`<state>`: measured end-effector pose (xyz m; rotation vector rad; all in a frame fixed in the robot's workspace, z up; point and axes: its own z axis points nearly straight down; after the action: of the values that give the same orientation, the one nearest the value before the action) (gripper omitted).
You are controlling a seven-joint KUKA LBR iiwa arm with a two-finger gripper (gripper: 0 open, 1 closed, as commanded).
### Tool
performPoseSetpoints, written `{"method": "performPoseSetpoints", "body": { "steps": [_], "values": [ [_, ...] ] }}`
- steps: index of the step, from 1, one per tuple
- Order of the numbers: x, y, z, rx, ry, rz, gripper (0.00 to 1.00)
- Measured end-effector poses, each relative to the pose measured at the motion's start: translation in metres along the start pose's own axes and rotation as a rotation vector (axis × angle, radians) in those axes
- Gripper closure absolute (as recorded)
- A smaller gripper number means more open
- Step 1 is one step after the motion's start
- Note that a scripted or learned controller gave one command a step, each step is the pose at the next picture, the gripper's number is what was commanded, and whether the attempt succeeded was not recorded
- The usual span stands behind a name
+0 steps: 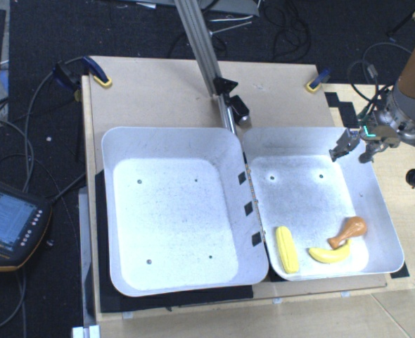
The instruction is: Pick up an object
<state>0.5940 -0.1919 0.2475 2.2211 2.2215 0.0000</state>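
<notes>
Dark carpet strewn with cables surrounds the table (158, 97), on which two white bins are set side by side. At the near end of the right bin (313, 189) a corn cob (287, 249), a banana (329, 255) and a brown drumstick (347, 232) are gathered. Over its far right rim the hand (356, 148) is seen, fingers spread, nothing between them.

The gripper (353, 151) hangs at the right, fingers seemingly spread apart.
</notes>
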Motion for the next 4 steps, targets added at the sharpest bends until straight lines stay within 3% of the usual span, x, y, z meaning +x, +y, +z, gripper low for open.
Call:
{"method": "performPoseSetpoints", "body": {
  "steps": [1, 4],
  "values": [
    [0.000, 0.000, 0.000, 0.000, 0.000, 0.000, 0.00],
    [-0.008, 0.014, 0.155, 0.005, 0.001, 0.000, 0.00]
  ]
}}
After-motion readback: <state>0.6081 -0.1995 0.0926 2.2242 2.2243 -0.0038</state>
